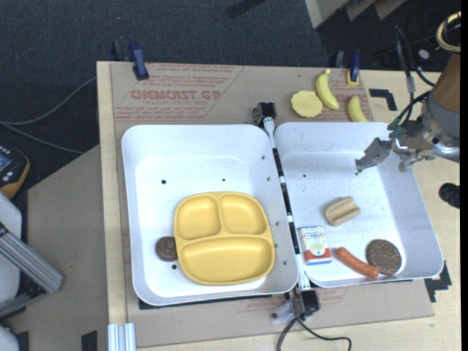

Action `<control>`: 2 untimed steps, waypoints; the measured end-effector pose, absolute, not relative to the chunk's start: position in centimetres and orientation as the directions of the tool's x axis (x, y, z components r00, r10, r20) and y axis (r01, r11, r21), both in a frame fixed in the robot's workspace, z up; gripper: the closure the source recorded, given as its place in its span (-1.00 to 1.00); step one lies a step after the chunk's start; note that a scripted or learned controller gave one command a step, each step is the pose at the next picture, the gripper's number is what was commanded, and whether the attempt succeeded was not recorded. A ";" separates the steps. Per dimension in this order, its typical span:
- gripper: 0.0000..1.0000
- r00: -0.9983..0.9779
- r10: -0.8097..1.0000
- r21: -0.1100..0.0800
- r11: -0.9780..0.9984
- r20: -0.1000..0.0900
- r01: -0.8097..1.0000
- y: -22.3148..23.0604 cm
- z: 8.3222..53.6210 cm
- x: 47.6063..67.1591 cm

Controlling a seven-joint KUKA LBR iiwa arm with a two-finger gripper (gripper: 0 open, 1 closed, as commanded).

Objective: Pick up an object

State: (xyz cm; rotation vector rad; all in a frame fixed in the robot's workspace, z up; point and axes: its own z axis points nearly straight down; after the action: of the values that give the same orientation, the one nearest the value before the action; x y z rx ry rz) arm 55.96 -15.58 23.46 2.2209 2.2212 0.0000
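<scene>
You have two shallow white bins before you: the left bin (139, 196) carries a yellow compartment tray (221, 237), smooth and rounded, with three wells, and a small dark round patty (166, 248) touching its left edge. The right bin (322, 148) holds the pickable pieces. Largest of these is the tan bread roll (341, 210), a stubby cylinder near the bin's middle, its long axis running left to right and tilted slightly upward to the right. Next comes a brown, rough-textured round patty (384, 256) at the lower right corner, then a small white and red carton (314, 244) beside the bin's left wall, then an orange-red sausage (356, 262) lying on a slant between carton and patty, pointing down to the right. The gripper (385, 153) hangs over the bin's upper right, its fingers seemingly spread apart, with nothing between them, though the view is soft there.
</scene>
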 end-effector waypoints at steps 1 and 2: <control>-1.00 0.000 1.000 -0.014 0.000 0.005 1.000 -13.7 10.6 54.0; -1.00 0.003 1.000 -0.008 -0.003 0.003 1.000 -14.8 8.3 47.5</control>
State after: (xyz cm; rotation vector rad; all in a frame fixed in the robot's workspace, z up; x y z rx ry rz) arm 47.52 -14.78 8.28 2.2300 2.2232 -0.0054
